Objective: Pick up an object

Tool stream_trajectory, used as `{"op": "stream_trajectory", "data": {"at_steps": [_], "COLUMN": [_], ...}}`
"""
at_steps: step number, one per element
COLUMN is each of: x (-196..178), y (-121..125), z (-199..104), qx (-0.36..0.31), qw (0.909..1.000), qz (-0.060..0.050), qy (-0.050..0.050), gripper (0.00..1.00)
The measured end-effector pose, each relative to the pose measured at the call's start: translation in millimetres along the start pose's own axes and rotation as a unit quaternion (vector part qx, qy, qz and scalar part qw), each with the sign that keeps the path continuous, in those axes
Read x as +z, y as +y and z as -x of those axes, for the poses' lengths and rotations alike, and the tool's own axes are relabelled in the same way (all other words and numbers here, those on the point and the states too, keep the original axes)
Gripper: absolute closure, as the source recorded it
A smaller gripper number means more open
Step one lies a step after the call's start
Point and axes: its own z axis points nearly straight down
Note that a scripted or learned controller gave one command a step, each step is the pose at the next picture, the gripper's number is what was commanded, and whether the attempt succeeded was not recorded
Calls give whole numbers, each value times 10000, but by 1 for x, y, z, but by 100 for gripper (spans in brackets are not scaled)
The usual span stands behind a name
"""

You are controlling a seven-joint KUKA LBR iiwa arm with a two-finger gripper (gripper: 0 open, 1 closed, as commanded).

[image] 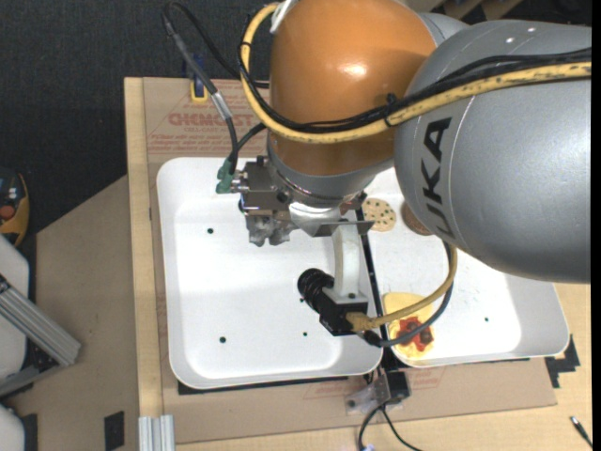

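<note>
**Over the left bin, the arm covers most of the scene**

Above the two white bins, the large grey arm point(507, 148) enters from 3 o'clock, and its orange band point(338, 54) fills the upper centre. Under the orange part sits the metal wrist, and the end effector point(266, 228) hangs at about 9 o'clock from the centre of the picture, over the left bin point(216, 280). It looks like a small dark metal block pointing down to the white floor of that bin. How far it is open I cannot tell, and nothing is visible in its hold.

A yellow cable point(310, 130) loops around the orange band and goes down to 6 o'clock, where it meets a black connector point(324, 303) near the wall between the bins.

The right bin point(526, 332) is mostly hidden by the arm. At about 5 o'clock, in its near left corner, lies a yellow and red object point(411, 325), partly behind the cable. A tan round piece with small dark holes point(377, 211) shows just right of centre, beside the wrist; what it is I cannot say.

The bins rest on a brown cardboard sheet point(155, 130) on the counter, with red printed letters at 11 o'clock.
</note>
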Motion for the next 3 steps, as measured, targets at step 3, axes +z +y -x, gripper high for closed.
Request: {"op": "stream_trajectory", "data": {"at_steps": [3], "x": [-104], "y": [1], "z": [38], "qx": [12], "qw": [10000], "qz": [81], "qy": [30], "gripper": [100]}}
